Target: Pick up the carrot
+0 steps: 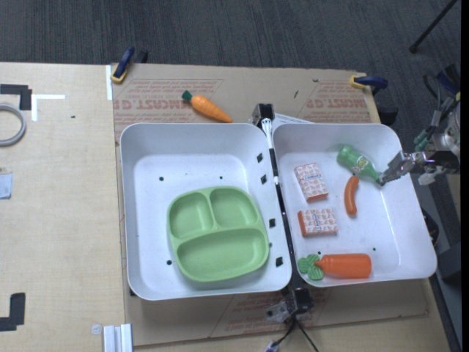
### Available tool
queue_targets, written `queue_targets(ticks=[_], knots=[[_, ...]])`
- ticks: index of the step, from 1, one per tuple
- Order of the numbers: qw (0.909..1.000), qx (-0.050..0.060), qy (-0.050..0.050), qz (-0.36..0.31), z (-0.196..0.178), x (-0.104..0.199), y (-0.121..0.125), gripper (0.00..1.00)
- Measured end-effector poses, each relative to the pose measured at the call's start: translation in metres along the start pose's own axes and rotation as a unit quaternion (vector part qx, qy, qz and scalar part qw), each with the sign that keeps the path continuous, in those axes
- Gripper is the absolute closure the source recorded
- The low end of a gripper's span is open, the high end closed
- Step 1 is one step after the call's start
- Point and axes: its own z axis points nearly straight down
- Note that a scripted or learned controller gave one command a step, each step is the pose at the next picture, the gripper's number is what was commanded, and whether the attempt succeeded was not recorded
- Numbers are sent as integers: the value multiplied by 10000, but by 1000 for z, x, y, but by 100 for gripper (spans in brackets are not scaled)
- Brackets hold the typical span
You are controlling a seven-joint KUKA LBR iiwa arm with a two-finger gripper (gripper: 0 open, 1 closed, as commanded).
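A large orange carrot (344, 265) with green leaves lies along the near wall of the right bin (410, 218). A smaller carrot (207, 107) rests on the cardboard behind the left bin, outside both bins. My gripper (390, 173) hangs at the right bin's far right side, its tip just beside the green bottle (357, 163). It is well away from both carrots and nothing shows in its grasp.
The right bin also holds two small patterned boxes (311, 181) (317, 221) and an orange sausage (351, 195). In the left bin (139, 196) sits a green divided plate (218, 233). Clamps (122, 64) pin the cardboard's far corners.
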Motion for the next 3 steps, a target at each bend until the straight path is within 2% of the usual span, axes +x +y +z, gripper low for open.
queue_targets(ticks=[1, 2, 3], knots=[[9999, 2, 4, -155, 137, 55, 3, 0], [9922, -6, 0, -1246, 175, 16, 53, 0], [9923, -11, -3, -1239, 165, 16, 53, 100]])
